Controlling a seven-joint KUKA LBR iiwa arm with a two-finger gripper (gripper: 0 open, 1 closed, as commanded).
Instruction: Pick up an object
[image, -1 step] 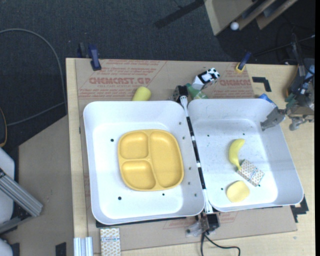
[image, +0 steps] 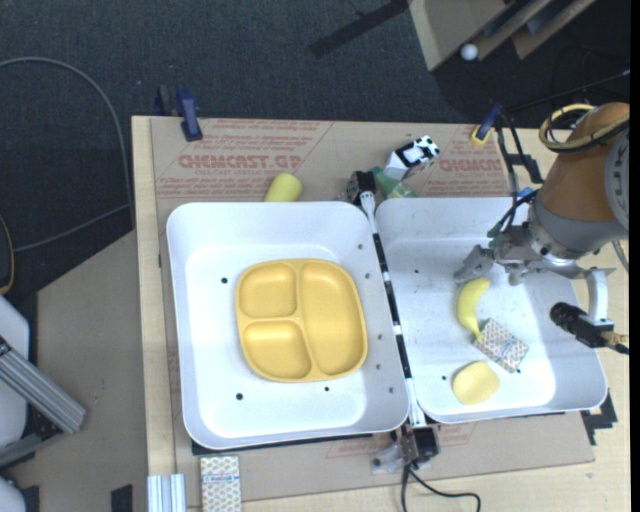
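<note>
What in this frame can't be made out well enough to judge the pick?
- Claw: its tips over the banana are blurred, so contact and any hold can't be judged.
- Patterned packet: print too small to read.
- Black-and-white thing behind the bins: too small to identify.
- Arm: cut off by the right edge.
</note>
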